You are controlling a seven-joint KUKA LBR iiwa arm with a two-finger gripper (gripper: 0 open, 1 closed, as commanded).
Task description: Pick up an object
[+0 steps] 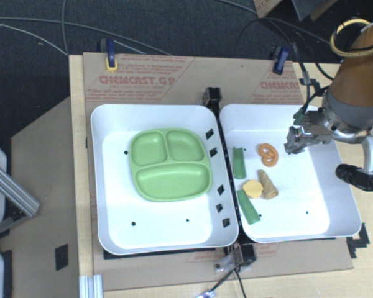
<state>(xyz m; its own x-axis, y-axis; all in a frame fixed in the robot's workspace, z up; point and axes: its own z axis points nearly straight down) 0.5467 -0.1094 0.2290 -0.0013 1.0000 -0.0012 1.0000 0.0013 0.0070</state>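
The orange pretzel (268, 154) is lying in the right bin (323, 225), near its middle toward the far wall — you are looking at the piece nearest the gripper (294, 143), which is hovering just beside it on the arm's side, with a bare strip of bin floor between. How the hand is set you cannot tell from here; nothing is showing in its grasp. Nearer the camera, a tan stick (268, 185) and a yellow chunk (253, 189) are touching. Two green sticks (239, 163) are lying along the divider. The left bin (109, 185) is holding a green divided plate (171, 164).
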